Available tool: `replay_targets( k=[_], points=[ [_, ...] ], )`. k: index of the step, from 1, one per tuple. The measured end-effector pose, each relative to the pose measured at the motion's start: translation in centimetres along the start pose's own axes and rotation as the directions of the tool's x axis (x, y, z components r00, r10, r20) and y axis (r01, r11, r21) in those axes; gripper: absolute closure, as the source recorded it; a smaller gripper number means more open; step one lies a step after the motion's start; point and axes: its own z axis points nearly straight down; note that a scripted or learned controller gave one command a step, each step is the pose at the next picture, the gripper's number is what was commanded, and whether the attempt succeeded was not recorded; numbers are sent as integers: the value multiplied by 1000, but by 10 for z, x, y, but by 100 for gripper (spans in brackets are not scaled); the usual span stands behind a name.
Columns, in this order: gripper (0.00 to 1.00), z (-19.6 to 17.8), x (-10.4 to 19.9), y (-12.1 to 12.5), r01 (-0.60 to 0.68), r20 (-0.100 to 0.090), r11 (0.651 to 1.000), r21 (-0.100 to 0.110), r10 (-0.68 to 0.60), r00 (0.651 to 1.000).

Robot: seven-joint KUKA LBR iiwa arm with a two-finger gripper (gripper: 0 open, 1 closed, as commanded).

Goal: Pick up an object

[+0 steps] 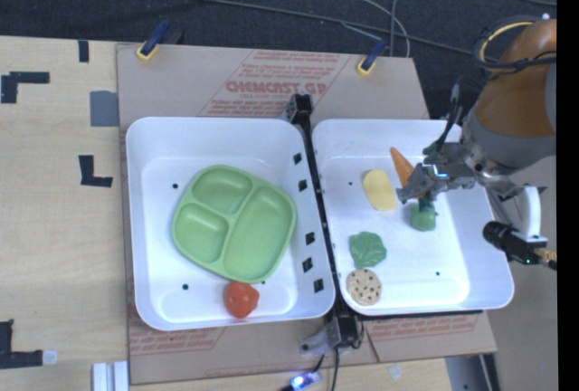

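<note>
A small green toy [422, 218] lies in the right bin [470, 290], directly below the claw [423, 190]; whether the claw is spread or pressed together cannot be told. Left of the green toy sits a yellow piece [379, 190], with an orange carrot [401, 163] up-left, a leafy green [367, 248] and a cookie [364, 286] down-left. Farther left, the other bin [145, 226] holds a green divided plate [234, 223] and a tomato [241, 299].
</note>
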Motion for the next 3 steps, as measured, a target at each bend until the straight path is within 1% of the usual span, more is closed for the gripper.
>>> replay_targets(
  k=[1, 2, 3],
  points=[
    [100, 9, 61, 13, 6, -2, 1000, 4, -6, 1000],
    [100, 7, 123, 16, 7, -3, 1000, 4, -7, 1000],
    [100, 16, 183, 32, 7, -2, 1000, 4, -7, 1000]
  ],
)
